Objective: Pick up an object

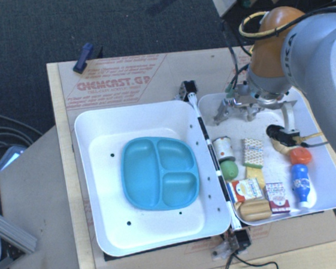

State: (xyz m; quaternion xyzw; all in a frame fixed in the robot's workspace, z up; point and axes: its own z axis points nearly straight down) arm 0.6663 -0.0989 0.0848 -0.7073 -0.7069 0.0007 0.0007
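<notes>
The gripper (236,112) hangs over the far end of the right bin (326,170), close to the wall it shares with the left bin (101,186); its fingers stand parted, with nothing between them; the grey arm (321,53) with its orange band reaches in from the right. The things to pick all lie in the right bin, nearer the camera than the gripper and apart from it; a small white can (223,149) with a red label lies along the shared wall, and a green ball (229,170) sits just below it, touching or nearly so; a patterned packet (253,150) lies beside the can, with a yellow block (254,175) below it; a red and white carton (245,189) and a tan roll (255,210) crowd the near corner, and a small red box (277,197) lies just beside them; a blue and white bottle (301,185) lies by the right wall, an orange-red round piece (301,156) at its far end; whether that piece is its cap, I cannot tell. In the left bin a blue divided plate (159,173) lies flat; both bins rest on a tan surface (120,82).
</notes>
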